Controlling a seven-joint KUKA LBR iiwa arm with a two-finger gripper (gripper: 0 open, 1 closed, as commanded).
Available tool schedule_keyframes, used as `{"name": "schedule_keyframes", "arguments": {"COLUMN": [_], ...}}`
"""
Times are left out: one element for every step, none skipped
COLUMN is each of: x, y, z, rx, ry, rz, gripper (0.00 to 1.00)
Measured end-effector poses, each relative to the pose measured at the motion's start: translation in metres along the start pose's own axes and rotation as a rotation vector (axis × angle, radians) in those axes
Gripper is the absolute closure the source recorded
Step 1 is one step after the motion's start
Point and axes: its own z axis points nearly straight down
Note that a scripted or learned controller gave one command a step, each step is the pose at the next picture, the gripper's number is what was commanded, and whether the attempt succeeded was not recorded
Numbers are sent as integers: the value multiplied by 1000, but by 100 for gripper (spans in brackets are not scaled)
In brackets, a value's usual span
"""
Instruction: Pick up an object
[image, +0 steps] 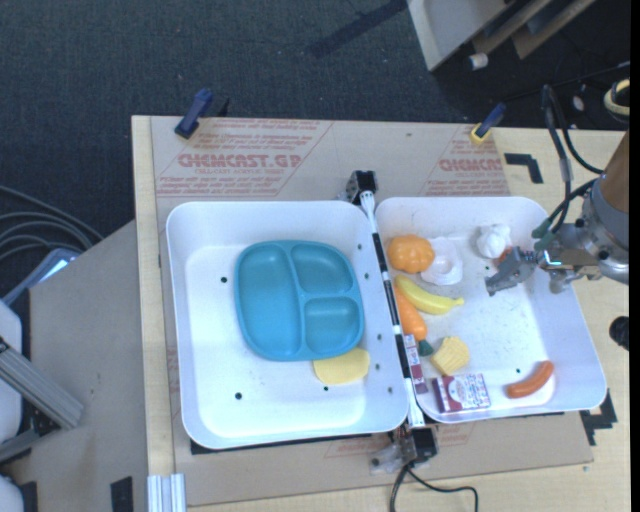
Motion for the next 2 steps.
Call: {"name": "schedule_keyframes", "arguments": {"x": [-16, -6], "y": [-20, 25], "z": [133, 193], "rx": [0, -3], "ry": [0, -1], "rz": [1, 0], "gripper": [0, 0]}}
